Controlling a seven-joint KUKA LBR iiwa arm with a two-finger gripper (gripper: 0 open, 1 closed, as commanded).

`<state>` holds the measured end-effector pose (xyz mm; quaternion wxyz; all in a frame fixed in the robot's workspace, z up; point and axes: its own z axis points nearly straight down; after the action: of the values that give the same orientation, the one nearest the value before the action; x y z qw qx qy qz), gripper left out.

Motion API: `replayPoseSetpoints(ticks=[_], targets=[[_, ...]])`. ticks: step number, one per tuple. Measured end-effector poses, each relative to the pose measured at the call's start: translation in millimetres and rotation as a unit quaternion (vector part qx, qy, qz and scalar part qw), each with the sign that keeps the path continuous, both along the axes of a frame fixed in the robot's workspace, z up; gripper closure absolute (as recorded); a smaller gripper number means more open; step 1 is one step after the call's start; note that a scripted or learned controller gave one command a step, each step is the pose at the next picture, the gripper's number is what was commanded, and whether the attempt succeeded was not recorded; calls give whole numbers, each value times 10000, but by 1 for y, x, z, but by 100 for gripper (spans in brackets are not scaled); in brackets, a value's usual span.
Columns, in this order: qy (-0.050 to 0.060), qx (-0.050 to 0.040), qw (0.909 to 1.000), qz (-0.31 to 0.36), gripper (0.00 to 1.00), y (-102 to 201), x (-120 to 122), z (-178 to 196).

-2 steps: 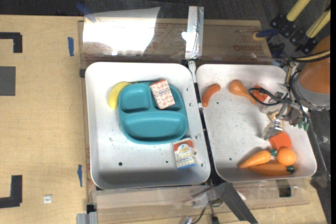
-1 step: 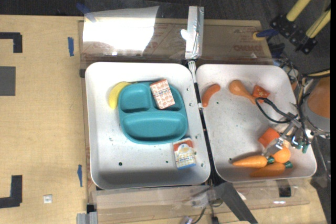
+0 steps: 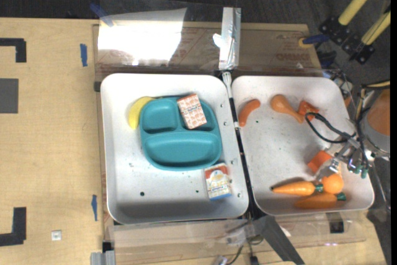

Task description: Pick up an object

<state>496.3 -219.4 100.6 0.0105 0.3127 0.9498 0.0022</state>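
Observation:
The right bin (image 3: 279, 146) holds several orange toy foods. Two carrots (image 3: 294, 188) lie near its front edge beside a small orange ball (image 3: 334, 183). An orange wedge (image 3: 318, 160) sits just above them. At the back lie a curved orange piece (image 3: 248, 110), a pear-shaped piece (image 3: 282, 103) and a small chunk (image 3: 308, 110). My gripper (image 3: 342, 159) reaches in from the right edge, low over the bin's right side, right next to the orange wedge and above the ball. Black cables (image 3: 322, 127) loop in front of it. I see nothing clearly between its jaws.
The left bin (image 3: 118, 152) holds a teal divided plate (image 3: 180, 146) with a small carton (image 3: 192, 111) on it. A yellow piece (image 3: 135, 110) peeks out behind the plate, and another carton (image 3: 218, 183) stands at the front right. A metal divider (image 3: 229, 40) rises behind the bins.

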Motion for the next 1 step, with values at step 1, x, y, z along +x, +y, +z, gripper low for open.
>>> replayPoseSetpoints(ticks=[1], targets=[[63, 7, 9998, -170, 100, 17, 114, -13]])
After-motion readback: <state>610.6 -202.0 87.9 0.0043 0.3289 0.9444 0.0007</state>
